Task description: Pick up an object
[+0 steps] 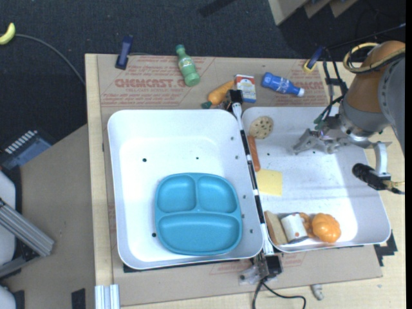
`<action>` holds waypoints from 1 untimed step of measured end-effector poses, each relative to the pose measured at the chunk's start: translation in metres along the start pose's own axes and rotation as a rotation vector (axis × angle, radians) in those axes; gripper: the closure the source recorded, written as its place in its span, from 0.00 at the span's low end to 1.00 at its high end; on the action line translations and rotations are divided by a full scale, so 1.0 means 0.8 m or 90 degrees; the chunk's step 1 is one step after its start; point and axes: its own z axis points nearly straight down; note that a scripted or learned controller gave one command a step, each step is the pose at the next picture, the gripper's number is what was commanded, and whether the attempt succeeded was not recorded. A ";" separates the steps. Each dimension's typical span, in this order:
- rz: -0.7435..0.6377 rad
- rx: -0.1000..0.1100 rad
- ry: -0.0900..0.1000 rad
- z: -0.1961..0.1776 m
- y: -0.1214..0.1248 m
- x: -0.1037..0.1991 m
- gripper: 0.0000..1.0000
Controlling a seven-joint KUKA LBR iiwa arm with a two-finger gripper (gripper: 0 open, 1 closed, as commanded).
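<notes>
1. You have two white bins side by side: the left bin holds one blue divided plate with three compartments, lying flat toward its near half.
2. Count five loose things in the right bin: one round perforated cookie-like disc at the far left corner, one orange stick along the left wall, one yellow square slice just beside that stick, and, at the near edge, one white-and-brown can-like piece touching one orange rounded item.
3. Outside the bins, on the board behind them, you can count one green bottle, one blue bottle, one small white-and-red carton, one orange toy beside it, and two small blue clips, one at the far left and one at the far right.
4. The bins sit on a brown printed board over a pale bench; dark carpet lies behind it.
5. The gripper is low in the far part of the right bin, its fingers spread fairly wide, with nothing between them. It stands apart from the disc and well apart from the yellow slice.
</notes>
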 end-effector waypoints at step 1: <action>0.001 0.002 0.001 -0.044 -0.082 -0.046 0.00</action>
